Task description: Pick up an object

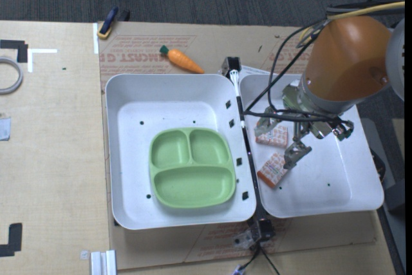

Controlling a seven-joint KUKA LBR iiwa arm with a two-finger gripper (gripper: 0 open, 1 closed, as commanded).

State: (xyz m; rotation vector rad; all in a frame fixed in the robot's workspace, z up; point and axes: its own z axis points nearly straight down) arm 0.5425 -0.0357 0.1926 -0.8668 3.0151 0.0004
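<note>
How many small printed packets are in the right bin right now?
2. One packet lies near the right bin's left wall, partly under the arm's cables; the other packet lies below it, beside the gripper. The arm may hide more.

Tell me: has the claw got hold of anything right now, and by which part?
Cannot be told. The claw is low in the right bin, its tip at the upper end of a small printed packet, but no hold on it is visible.

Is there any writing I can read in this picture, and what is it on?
Red mirrored print on the cardboard under the bins: too faint to read.
Print on the two packets in the right bin: too small and blurred.
Nothing else bears text.
</note>
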